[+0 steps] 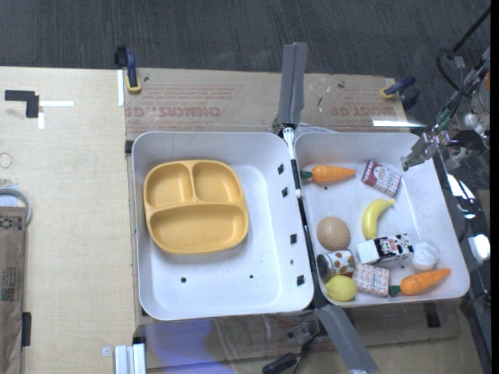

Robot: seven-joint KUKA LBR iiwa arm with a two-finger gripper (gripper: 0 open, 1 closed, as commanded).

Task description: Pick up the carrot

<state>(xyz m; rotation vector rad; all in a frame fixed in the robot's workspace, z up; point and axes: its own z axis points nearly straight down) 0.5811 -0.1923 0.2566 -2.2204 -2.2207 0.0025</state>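
Carrot, far (330, 174): lies flat along the far wall of the right bin (456, 232), leafy end toward the divider, just left of a small red carton (382, 178).
Carrot, near (422, 281): a second one lies in the near right corner of the same bin, touching a white round item (425, 256) and beside a pink packet (372, 280).
Neighbours: banana (375, 216), brown egg-shaped item (333, 232), lemon (341, 288) and a cow-print carton (383, 248) sit between the two carrots.
Left bin: holds a yellow divided plate (196, 206).
Gripper (427, 146): at the far right edge of the right bin, above the rim, well apart from both carrots.
Jaw state: cannot tell; the tool is too small and cluttered.
Step in hand: judged as approach; nothing grasped.
Next move: choose one carrot, travel over it, align the jaws across its narrow body, descend.
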